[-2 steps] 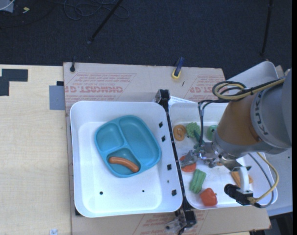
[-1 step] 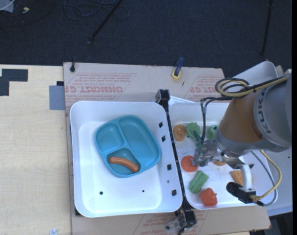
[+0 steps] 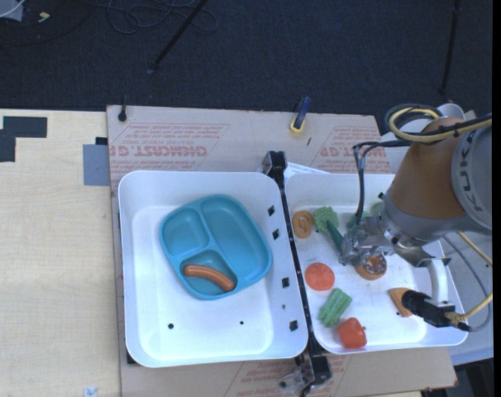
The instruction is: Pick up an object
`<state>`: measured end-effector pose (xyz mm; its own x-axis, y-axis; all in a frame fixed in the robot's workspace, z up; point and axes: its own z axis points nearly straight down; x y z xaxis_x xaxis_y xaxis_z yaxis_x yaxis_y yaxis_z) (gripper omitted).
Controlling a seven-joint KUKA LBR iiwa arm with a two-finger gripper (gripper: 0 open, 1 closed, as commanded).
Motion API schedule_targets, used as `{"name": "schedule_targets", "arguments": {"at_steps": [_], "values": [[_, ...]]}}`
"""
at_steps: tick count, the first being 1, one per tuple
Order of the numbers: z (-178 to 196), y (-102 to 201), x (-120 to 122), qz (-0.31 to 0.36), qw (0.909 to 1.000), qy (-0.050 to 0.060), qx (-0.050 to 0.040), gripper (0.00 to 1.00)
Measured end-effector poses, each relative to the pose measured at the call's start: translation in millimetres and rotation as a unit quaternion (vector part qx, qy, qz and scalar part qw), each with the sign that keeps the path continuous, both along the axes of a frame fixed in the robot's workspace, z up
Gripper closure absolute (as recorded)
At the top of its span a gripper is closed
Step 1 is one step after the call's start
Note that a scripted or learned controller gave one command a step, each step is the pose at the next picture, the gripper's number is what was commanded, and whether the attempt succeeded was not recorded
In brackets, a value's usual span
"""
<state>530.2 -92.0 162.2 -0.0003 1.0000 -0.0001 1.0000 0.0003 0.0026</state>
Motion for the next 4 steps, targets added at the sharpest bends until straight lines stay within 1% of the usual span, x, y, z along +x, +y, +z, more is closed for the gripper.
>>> {"name": "schedule_targets", "arguments": {"at_steps": [1,2,3,4], "values": [[45,6,4,0.001,1.0000,0.000,0.0002,1.00],[66,6,4,0.000,1.0000,0.001,0.0002,1.00],[55,52,38,0.002,1.0000,0.002,0.0011,1.00],[54,93,70,0.002,1.0000,0.002,0.0010,1.00]]}}
